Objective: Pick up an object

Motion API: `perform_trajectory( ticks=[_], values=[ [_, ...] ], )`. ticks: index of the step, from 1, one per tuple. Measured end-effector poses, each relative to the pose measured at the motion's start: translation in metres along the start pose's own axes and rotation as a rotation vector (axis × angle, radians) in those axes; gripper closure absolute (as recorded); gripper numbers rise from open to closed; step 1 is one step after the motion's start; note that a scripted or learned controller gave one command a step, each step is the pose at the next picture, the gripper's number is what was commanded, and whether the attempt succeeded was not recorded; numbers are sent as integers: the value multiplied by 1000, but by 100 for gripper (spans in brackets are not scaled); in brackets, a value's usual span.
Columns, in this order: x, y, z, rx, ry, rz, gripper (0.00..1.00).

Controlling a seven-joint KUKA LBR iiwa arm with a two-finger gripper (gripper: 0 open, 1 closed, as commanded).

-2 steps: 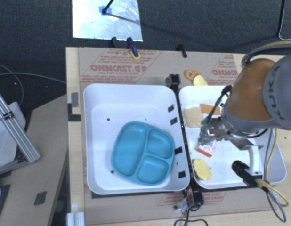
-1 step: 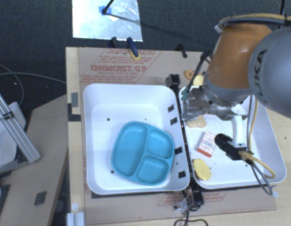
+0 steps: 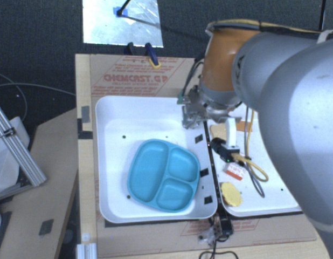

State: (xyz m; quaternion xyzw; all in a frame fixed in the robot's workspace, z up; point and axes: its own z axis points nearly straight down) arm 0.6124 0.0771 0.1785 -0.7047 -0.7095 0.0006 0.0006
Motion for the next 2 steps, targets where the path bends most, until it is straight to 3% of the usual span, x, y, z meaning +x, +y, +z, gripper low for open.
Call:
perform_trajectory(
  ticks=[1, 2],
  values=[
    [69, -71, 26, 6, 3, -4, 100],
    [59, -98, 65, -24, 6, 3, 100]
  ],
)
